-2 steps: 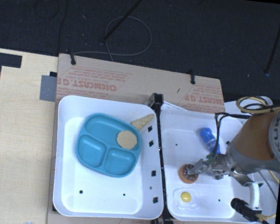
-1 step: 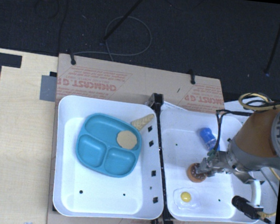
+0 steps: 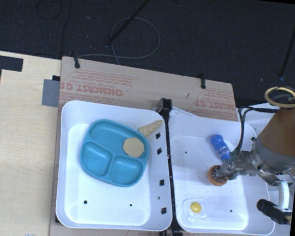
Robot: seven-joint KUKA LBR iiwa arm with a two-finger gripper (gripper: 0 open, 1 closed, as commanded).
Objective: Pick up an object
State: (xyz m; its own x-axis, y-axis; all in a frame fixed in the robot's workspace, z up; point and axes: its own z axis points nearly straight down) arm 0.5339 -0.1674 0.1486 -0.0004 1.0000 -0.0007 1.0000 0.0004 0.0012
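Note:
In the right bin point(image 3: 231, 218), my gripper point(image 3: 222, 172) hangs low over a small brown round object point(image 3: 217, 176), right on top of it. A blue bottle-like object point(image 3: 219, 145) lies just up and left of the gripper. Near the bin's front lies a small yellow round piece point(image 3: 196, 207) on a white patch. The arm point(image 3: 279, 136) comes in from the right, above the bin's right rim. Whether the brown object sits between the fingers is hidden by the gripper body.
The left bin point(image 3: 68, 196) holds a blue divided plate point(image 3: 114, 152) with a tan round cookie point(image 3: 133, 148) on it, and a tan wedge point(image 3: 150, 127) near the divider. A black rail point(image 3: 165, 165) separates the bins. Cables point(image 3: 272, 210) run along the right bin's edge.

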